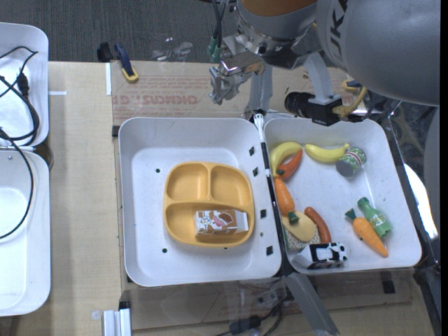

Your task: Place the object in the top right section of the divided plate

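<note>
Toy cow [327,253] nearest my view, right bin corner; wooden counter [84,208], dark carpet behind; pincer [225,82] raised, grip state unclear; carton [221,222] on plate [208,203].

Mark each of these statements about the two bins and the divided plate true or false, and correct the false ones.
1. The yellow divided plate sits in the left white bin. True.
2. The small printed carton lies in the plate's top right section. False: it lies in the large bottom section; both top sections hold nothing.
3. Two yellow toy bananas lie near the far edge of the right white bin. True.
4. The black-and-white toy cow stands on the plate. False: it is at the near edge of the right bin.
5. The claw is down inside the right bin. False: it hangs above the bench beyond the bins' far edge.
</note>
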Robot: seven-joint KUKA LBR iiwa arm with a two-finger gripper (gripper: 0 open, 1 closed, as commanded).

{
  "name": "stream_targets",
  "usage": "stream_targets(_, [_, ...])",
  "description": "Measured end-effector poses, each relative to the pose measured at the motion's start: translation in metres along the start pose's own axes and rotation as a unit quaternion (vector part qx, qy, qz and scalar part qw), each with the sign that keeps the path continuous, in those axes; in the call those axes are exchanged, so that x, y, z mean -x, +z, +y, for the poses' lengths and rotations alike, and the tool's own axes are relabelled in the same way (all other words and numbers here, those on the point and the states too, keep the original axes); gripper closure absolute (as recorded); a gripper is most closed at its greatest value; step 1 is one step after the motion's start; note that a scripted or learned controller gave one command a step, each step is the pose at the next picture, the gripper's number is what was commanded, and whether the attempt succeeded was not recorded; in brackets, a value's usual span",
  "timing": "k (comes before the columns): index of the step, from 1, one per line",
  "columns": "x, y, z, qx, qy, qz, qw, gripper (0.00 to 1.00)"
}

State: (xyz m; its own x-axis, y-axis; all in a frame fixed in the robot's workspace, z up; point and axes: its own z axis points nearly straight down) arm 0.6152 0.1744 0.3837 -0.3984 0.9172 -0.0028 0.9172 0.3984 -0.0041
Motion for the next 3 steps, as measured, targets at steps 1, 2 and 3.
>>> stream_targets(1, [-0.02,-0.055,0.058,0.001,-0.149,0.0,0.9889,1.0])
stream_targets(2, [-0.023,-0.056,0.038,0.001,-0.336,0.0,0.942,1.0])
stream_targets(3, [-0.037,-0.056,0.051,0.003,-0.524,0.0,0.8517,1.0])
